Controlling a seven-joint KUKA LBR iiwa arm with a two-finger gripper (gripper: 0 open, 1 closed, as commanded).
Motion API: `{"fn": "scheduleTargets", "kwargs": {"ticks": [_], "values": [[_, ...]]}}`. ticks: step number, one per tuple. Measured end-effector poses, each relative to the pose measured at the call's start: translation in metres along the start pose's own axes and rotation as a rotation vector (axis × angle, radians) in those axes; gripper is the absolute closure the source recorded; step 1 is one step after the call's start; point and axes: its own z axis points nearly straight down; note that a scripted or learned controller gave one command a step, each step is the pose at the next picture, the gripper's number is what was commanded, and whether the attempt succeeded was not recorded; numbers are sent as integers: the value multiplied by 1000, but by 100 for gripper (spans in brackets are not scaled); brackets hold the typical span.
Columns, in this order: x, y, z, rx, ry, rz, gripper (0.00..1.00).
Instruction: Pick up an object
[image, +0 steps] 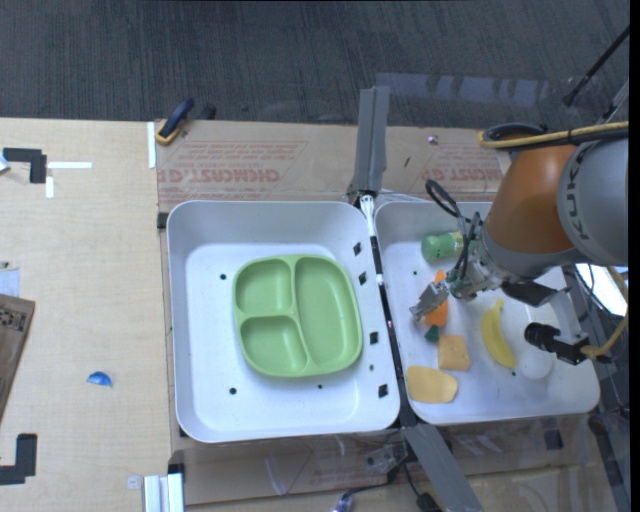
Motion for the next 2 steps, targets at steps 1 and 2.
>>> {"fn": "scheduleTargets", "kwargs": {"ticks": [1, 2], "values": [[-1, 0, -9, 0, -1, 4, 100], [28, -26, -99, 0, 0, 181, 100]]}}
